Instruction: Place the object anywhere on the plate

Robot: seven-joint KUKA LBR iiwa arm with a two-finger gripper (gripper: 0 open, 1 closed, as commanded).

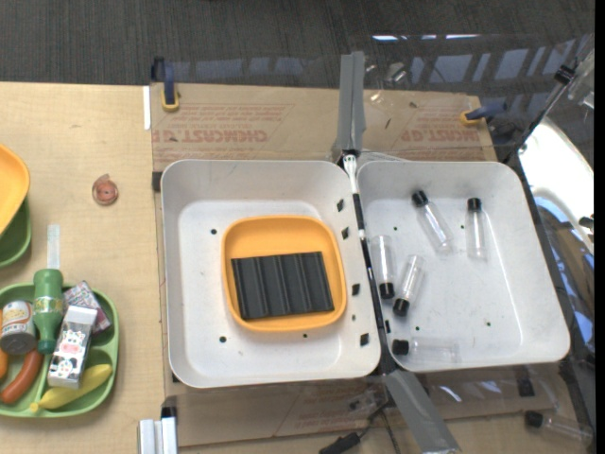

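An orange-yellow plate point(284, 227) lies in the middle of the left white bin point(194, 253). A dark grey ridged block point(284, 285) rests flat on the plate and covers most of its floor. In the right white bin point(515, 291) lie several clear tubes with black caps. One tube point(430, 216) and another point(475, 227) are near the back. Two more, a tube point(408, 285) and a tube point(382, 265), lie close to the divider. A further tube point(430, 351) sits along the front wall.
On the wooden table to the left stands a green tray point(95, 386) with toy food and a small bottle. An orange bowl point(9, 197) sits at the far left edge, and a small pink disc point(106, 190) lies nearby. Cardboard lies under both bins.
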